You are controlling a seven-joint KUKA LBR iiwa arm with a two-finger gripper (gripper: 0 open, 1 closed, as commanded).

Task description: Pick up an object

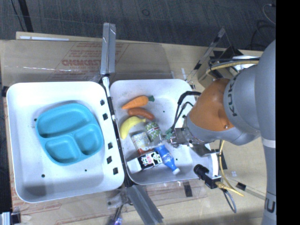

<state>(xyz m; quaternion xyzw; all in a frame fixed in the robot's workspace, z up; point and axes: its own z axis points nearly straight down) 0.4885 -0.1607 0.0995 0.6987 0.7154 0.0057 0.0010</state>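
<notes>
The right bin (161, 85) holds an orange carrot (137, 101), a red sausage (140, 112), a yellow banana (129, 125), a small green can (152, 131), a brown packet (140, 140), a black-and-white carton (149, 161) and a blue bottle (166, 158). My gripper (170, 137) reaches in from the right and is low over the bin's middle. It sits just right of the green can and above the blue bottle's top. The wrist hides its tips, and no object shows in its grasp.
The left bin (18, 125) carries a blue divided plate (70, 132). A metal divider (108, 50) stands between the bins at the back. The arm's orange band (213, 109) and grey body (253, 102) hang over the right bin's right edge, with cables (225, 184) near the front right.
</notes>
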